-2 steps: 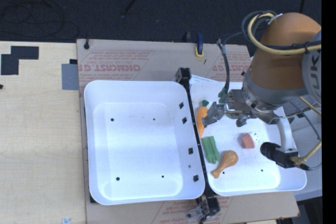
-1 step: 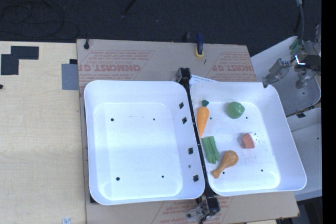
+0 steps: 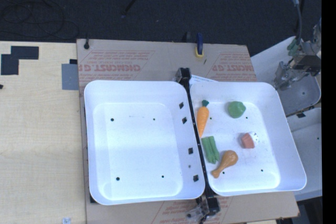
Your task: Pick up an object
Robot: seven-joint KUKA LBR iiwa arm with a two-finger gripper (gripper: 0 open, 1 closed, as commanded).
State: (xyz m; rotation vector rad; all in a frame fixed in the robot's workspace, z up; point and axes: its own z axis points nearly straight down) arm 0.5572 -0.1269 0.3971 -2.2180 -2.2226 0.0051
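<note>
Dark floor with cables runs across the top of the frame, and below it sits a cardboard sheet on a pale wooden bench, carrying the two white bins side by side. All the pickable stuff is in the right bin: a carrot lying right up against the divider near the upper left of that bin, its long axis running nearly top-to-bottom in the frame with the green stem end up; a green pod-like piece just below it, also roughly vertical; a drumstick tilted diagonally, fat end to the upper right, thin end to the lower left near the green piece; a round green lump further up; and a small red-and-white piece toward the middle right. None of them touch each other as far as I can see, though the drumstick's thin end comes close to the green piece. The left bin is just bare white plastic. As for the arm, all I can make out is some grey metal hardware at the right edge of the frame, upper side, so everything lies down and to the left of it. Whether that's the gripper at all, and what state it's in, I honestly can't tell. Nothing is being held, so any pick hasn't begun yet, I'd say.
</note>
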